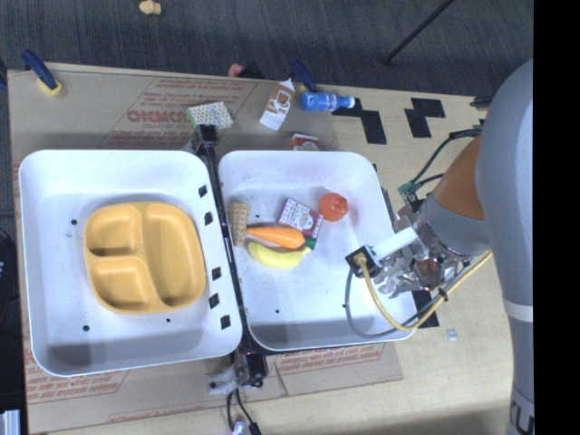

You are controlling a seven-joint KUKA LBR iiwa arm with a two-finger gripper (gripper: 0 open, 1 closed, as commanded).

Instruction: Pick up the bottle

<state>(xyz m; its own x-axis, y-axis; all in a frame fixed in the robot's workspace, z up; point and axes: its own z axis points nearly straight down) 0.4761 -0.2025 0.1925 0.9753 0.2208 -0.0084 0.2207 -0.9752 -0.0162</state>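
Two white bins sit side by side on the counter (82, 98). At nine o'clock, the left bin (36, 243) carries a smooth yellow divided plate (143, 255). At centre, the right bin (362, 175) holds a ribbed cone (238, 221), glossy carrot (275, 236), banana (278, 257) and round tomato (333, 207). The bottle (322, 101), blue and cylindrical, lies outside at twelve o'clock. My hand (399, 275) hovers at three o'clock over the bin's rim; I cannot tell its opening. I could snag the rim, or roll the slick bottle away.
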